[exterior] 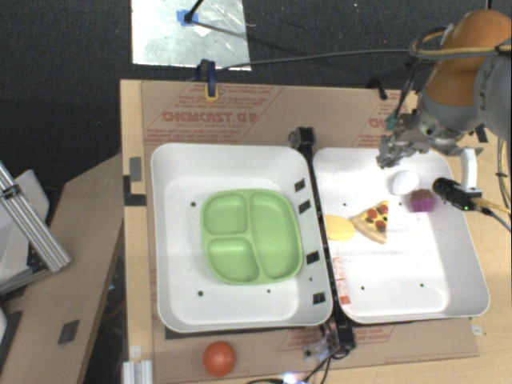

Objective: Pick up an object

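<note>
- The hand is hovering at the far edge of the right bin, just beyond the white ball; whether it is apart or together cannot be told, because the wrist hardware is blocking the tips. Nothing is visibly sitting in it.
- Risk: the white ball is lying just beside the purple piece, so a descent here is likely nudging one into the other and closing on neither.
- Risk: the ball is round and is probably rolling away under a glancing touch.
- Risk: the ball is lying near the bin's far wall, so a tip is liable to be striking the rim.
- Risk: the pizza slice and the yellow disc are lying flat and touching, offering little to pinch.
- Count in the right bin: one white ball, one purple piece, one pizza slice, one yellow disc.
- Count in the left bin: one green divided tray with three compartments.
- Count on the counter: two bins, plus one red-orange ball resting in front of the left bin.
</note>
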